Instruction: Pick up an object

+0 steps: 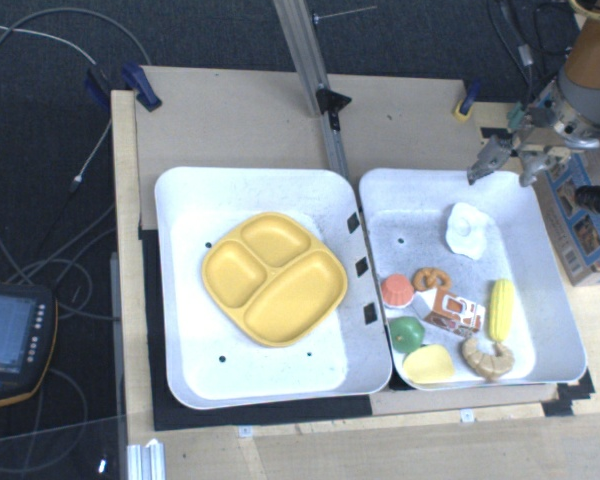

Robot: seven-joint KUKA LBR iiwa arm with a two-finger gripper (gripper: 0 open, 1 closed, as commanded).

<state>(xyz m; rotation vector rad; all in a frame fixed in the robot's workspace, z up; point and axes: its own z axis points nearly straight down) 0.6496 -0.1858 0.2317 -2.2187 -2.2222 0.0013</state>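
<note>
Gripper (503, 164) hangs spread and holding nothing above the right bin's (540, 218) far edge, staged to drop toward the toy food (450, 313) clustered there.

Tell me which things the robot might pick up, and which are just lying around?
Might pick up: white piece, corn, pretzel, green ball, orange-topped piece.

Just lying around: yellow divided plate, cables, blue clamp, handheld screen.

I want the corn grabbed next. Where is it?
The corn stands along the right bin's right side, beside the red box and above the bagel.
</note>
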